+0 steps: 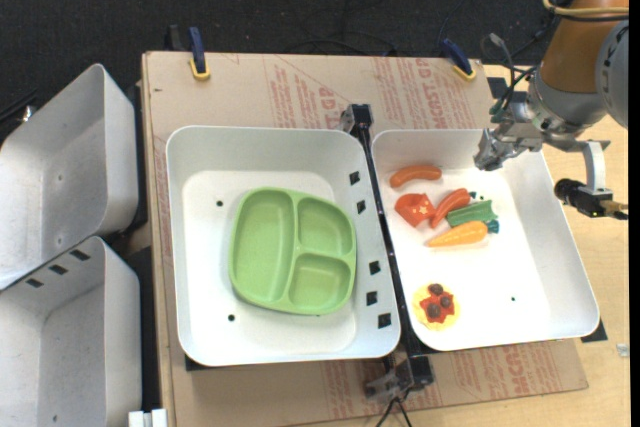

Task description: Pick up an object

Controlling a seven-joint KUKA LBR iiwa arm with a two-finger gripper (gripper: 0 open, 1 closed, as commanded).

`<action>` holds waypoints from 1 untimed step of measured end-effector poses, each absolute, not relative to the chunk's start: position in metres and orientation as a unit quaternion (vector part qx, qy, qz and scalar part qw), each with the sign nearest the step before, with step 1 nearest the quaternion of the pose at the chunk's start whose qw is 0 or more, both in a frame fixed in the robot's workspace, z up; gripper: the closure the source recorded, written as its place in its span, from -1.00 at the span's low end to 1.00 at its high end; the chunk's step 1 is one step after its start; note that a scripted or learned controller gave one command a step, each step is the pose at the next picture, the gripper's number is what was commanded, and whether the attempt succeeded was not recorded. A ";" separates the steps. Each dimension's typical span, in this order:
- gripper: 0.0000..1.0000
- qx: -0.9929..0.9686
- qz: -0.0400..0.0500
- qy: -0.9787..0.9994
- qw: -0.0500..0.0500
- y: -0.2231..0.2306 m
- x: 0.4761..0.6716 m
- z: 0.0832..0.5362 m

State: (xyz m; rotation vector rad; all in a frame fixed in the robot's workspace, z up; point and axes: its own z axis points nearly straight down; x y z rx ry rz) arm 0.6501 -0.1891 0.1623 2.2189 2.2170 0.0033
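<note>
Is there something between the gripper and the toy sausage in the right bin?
Nothing visible. The gripper hovers at the right bin's upper edge, and bare white floor separates it from the sausage to its left.

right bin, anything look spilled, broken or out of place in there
Nothing stands out. The toy foods sit loosely grouped in the right bin: a sausage, a red pepper piece, a carrot and a small yellow-and-red piece lying apart nearer the front. The claw hovers over the bin's back edge.

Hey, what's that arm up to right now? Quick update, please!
Gripper over right bin's far edge, nothing seen in it. Toy foods untouched: sausage, carrot, red pepper. Green tray in left bin. Nothing blocking.
</note>
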 end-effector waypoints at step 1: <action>1.00 0.706 0.002 0.708 0.003 -0.190 0.656 0.207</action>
